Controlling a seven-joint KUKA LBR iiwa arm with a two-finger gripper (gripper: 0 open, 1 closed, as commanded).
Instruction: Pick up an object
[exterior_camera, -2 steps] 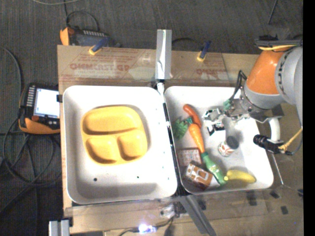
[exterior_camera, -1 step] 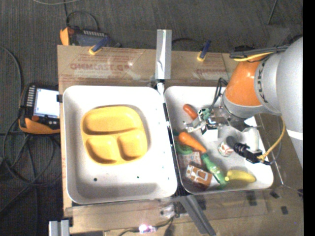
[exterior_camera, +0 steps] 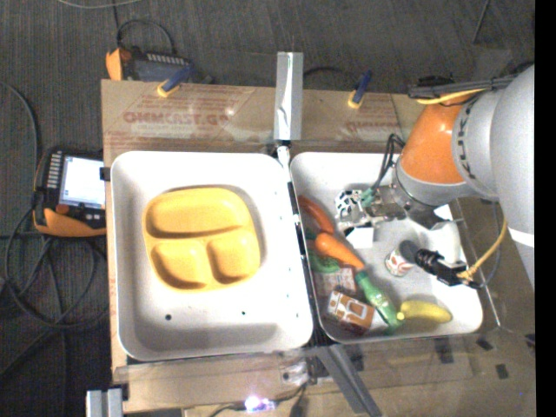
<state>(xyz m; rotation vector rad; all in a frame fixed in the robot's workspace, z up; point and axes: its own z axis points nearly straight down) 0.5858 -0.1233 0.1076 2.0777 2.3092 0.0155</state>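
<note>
Half-hidden under my arm (exterior_camera: 486, 137), my gripper (exterior_camera: 365, 205) is hovering over the right bin (exterior_camera: 473, 324), its opening impossible to tell.

You are looking at a surface (exterior_camera: 217, 111) covered with brown board, carrying two shallow white bins side by side. The left bin (exterior_camera: 130, 320) is sitting toward the surface's left edge, and the right bin (exterior_camera: 473, 315) is touching it along the middle. Two clamps (exterior_camera: 174, 78) are gripping the far edge.
</note>
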